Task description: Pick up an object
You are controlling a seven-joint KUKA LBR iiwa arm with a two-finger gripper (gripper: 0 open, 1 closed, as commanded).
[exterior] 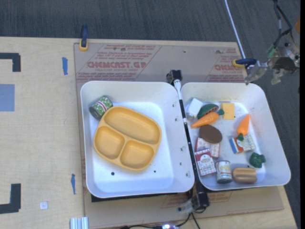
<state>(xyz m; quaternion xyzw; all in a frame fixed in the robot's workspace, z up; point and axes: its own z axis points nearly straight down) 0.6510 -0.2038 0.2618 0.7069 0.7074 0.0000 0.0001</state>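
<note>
My gripper (275,68) hangs at the far right, above the back right corner of the right bin (272,128) and outside its rim, with no object at it. The right bin holds several toy foods: a long carrot (205,119), a dark green vegetable (208,110), a yellow cheese square (228,110), a brown oval patty (210,134), a small orange carrot (243,124), small red-and-white cartons (206,164), a tin can (223,171), a bread roll (244,175) and a broccoli piece (257,160).
The left bin (90,175) holds a yellow divided plate (126,137) and a green can (100,106) lying at its back left. A blue clamp (244,61) grips the board just left of the gripper. A black divider (183,123) runs between the bins.
</note>
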